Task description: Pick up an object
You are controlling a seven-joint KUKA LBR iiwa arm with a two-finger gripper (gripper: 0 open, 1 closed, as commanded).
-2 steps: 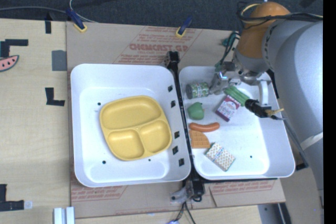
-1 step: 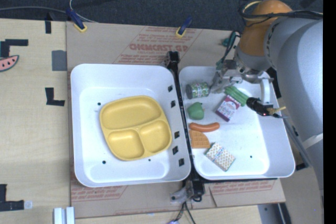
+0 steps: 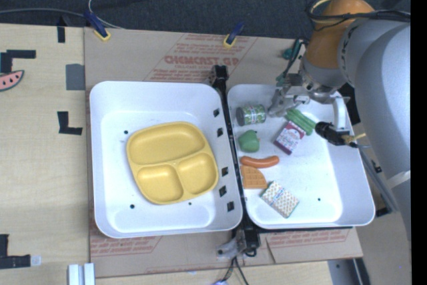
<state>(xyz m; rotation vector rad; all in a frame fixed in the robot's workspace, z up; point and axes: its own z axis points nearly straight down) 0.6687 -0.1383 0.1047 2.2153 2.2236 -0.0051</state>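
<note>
The right bin (image 3: 347,203) holds several small items. A green can (image 3: 252,115) lies on its side at the back left, and a green rounded piece (image 3: 249,140) sits just in front of it. A pink and white box (image 3: 289,137) and a green stick (image 3: 300,121) lie near the middle. Toward the front are an orange sausage (image 3: 259,161), a tan waffle piece (image 3: 253,177) and a patterned white box (image 3: 279,199). My gripper (image 3: 283,103) hangs low over the bin's back, right of the can and just behind the green stick.
The left bin (image 3: 110,210) holds a yellow divided tray (image 3: 172,160). The grey arm (image 3: 380,77) with its orange band fills the right side over the bin's right rim. Black clips (image 3: 219,73) join the bins along the middle wall.
</note>
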